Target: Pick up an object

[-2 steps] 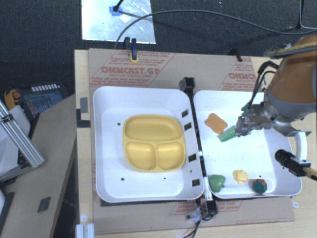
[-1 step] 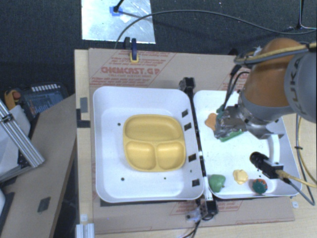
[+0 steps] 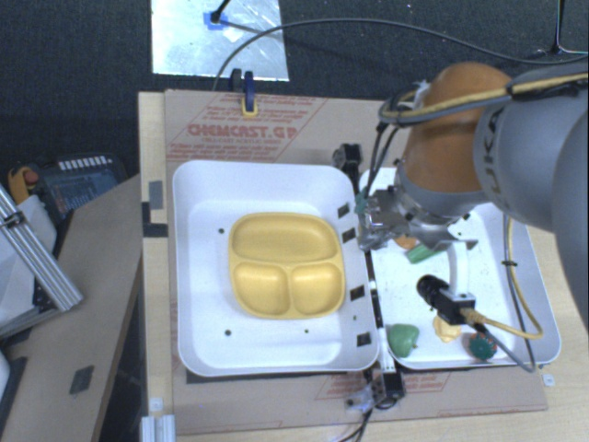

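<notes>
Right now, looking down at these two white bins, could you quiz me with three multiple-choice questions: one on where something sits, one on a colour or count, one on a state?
1. Where does the yellow divided tray lie?
A. In the left bin
B. In the right bin
C. On the dark floor

2. How many compartments does the tray have?
A. Two
B. Three
C. Five

3. How does the tray sit?
A. Flipped upside down
B. Standing on its edge
C. Flat, hollows facing up

Answers:
1. A, the tray rests in the middle of the left bin, while the arm hangs over the right bin.
2. B, one wide hollow sits above two smaller ones.
3. C, all its hollows open upward toward the camera.
</notes>
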`<state>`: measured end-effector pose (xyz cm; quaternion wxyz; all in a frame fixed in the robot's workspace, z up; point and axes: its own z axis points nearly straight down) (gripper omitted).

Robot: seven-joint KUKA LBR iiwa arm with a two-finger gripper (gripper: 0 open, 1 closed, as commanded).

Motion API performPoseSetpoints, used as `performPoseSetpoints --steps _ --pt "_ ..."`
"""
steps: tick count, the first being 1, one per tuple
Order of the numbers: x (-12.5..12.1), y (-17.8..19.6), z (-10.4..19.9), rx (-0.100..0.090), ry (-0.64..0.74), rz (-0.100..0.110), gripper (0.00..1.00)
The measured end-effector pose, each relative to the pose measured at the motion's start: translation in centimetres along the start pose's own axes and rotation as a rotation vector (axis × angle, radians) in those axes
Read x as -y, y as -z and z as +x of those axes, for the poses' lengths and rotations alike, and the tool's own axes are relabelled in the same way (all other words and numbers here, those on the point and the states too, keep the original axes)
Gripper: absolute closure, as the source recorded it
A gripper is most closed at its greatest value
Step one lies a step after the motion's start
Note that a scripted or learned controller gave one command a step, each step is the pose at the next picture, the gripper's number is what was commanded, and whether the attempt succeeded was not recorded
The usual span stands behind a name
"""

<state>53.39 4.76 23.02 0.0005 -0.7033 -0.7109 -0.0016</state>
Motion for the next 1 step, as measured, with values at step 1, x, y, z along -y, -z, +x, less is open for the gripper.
performPoseSetpoints --steps 1 --pt "-0.93 0.31 5.85 0.000 0.000 -0.001 1.00"
